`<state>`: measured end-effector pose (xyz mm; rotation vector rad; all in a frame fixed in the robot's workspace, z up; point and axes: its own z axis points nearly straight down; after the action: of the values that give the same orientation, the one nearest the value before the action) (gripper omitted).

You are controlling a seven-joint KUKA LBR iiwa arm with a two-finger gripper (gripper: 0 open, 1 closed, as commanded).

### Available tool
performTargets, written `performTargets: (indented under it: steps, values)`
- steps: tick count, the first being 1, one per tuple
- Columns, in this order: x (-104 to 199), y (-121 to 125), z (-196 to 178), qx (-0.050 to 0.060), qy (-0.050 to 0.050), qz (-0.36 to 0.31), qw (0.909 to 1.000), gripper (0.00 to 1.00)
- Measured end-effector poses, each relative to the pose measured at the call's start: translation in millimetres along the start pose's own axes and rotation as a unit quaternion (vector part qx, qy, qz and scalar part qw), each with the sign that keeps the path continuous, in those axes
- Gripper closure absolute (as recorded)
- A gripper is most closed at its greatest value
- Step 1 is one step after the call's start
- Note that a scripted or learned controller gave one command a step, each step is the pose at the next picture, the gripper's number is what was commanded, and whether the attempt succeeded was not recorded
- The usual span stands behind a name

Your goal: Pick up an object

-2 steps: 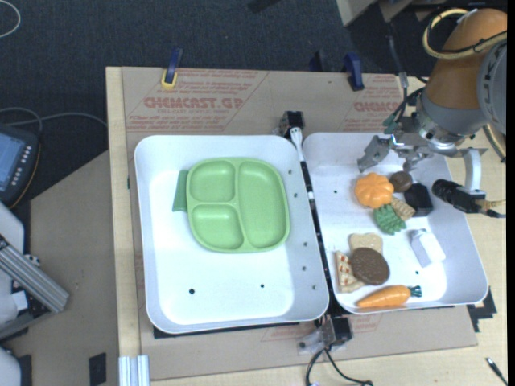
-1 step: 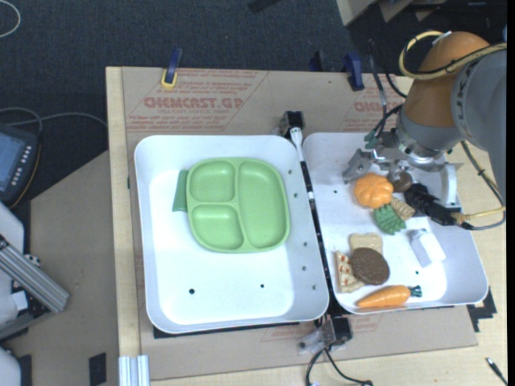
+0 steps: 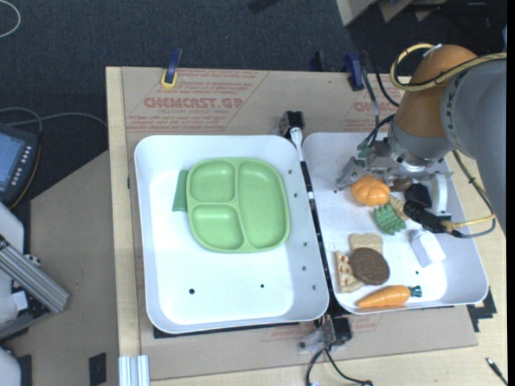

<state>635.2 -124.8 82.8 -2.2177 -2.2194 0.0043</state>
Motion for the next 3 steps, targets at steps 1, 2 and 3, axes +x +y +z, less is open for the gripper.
performTargets:
  steps: [1,2,3]
  values:
    - [-0.2,1.0,-12.6,-0.002,-0.001,0.000,1.0000,1.00]
    - [4.7,-2.7,-58.6,-0.005,-0.001,0.000,1.0000,1.00]
    - [-5.7,-0.8,-114.4,-0.007,-0.002,0.000,1.0000,1.00]
